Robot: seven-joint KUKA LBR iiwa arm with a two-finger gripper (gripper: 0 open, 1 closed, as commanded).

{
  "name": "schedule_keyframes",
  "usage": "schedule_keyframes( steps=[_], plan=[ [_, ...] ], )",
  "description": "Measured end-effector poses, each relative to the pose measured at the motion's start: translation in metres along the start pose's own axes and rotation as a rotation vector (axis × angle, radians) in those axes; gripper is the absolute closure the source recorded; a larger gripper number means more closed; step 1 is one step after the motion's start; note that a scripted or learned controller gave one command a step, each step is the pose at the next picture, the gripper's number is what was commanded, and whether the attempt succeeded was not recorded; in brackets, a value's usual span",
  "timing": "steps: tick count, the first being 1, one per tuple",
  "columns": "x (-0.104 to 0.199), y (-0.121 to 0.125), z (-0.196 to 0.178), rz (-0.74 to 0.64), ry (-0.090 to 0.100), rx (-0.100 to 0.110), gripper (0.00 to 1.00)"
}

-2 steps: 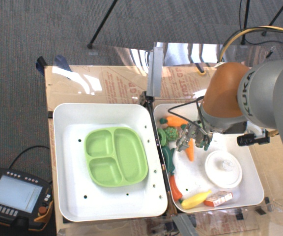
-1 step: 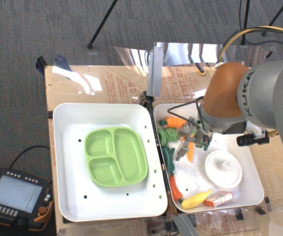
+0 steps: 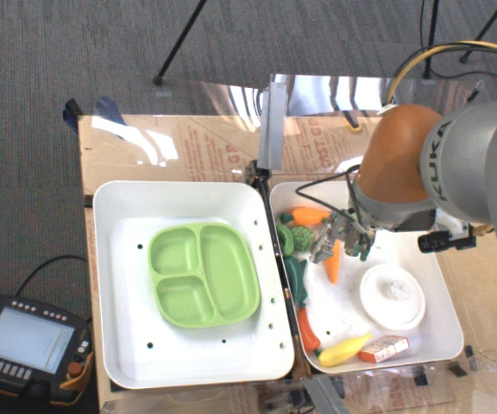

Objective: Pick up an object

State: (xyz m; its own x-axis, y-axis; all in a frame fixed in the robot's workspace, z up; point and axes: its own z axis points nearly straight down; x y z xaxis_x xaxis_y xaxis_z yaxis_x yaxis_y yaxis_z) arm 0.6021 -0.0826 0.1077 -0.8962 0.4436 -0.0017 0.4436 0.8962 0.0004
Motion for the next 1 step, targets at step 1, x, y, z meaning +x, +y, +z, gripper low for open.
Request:
schedule_keyframes(
  steps=[1],
  plan=[
    [0.0005,0.0006,0.0007,-0.001,0.001,0.0,0.0]
  ],
)
